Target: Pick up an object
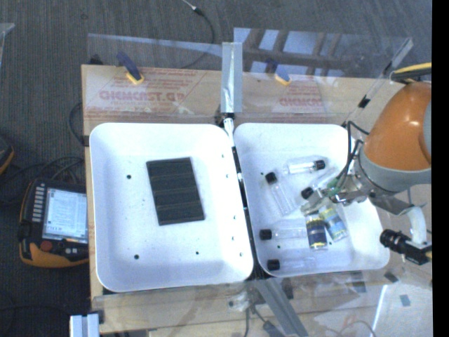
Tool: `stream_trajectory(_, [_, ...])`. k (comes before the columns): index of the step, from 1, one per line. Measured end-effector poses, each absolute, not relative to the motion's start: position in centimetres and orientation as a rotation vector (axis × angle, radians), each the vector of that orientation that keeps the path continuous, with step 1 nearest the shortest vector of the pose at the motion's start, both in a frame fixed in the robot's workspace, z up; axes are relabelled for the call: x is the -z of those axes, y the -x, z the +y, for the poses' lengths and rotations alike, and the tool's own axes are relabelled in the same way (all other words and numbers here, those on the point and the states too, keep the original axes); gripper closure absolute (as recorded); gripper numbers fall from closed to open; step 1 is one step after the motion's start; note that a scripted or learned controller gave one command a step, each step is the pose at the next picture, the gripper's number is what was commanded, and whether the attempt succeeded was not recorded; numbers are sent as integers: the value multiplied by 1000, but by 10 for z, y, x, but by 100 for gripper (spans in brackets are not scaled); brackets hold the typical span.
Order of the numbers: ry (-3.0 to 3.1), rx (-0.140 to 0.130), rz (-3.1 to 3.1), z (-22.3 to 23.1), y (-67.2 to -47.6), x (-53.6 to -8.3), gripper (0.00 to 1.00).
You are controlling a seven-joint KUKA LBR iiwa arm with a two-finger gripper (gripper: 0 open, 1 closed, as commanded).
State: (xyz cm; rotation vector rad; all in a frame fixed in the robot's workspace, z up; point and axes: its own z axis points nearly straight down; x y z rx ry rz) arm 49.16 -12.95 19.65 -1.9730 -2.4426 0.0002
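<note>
Scanning from the left: a handheld control pad (55,222) lay on the floor beside the bench. The left bin (112,258) held one dark ribbed slab (175,191), lying flat near its middle, well apart from the walls.

Across the divider, the right bin (280,135) held a scatter of small clear vials with black caps. One vial (306,166) lay on its side toward the far wall. Another (278,190) lay nearer the divider, slanting toward the middle. Two more lay along the near wall, one with its cap at (266,234) and one at (273,264); their clear bodies were hard to make out against the white.

Right of these, the gripper (324,220) was down inside the bin, over a small bottle with a dark body and yellowish label (317,233), with another capped vial (309,192) just beside it. Whether its jaws were spread or closed could not be told; clutter and glare hid them. The arm (396,139) loomed over the bin's right edge.

Judged step: descent onto the cluster, grasp not confirmed. Next move likely called for closing squarely on one item and lifting straight up; the crowded vials risked a slip or a double catch.
</note>
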Motion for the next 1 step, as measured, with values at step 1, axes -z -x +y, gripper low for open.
stream_trajectory(1, [2005, -2, -2416, -108, -538, -206, 100])
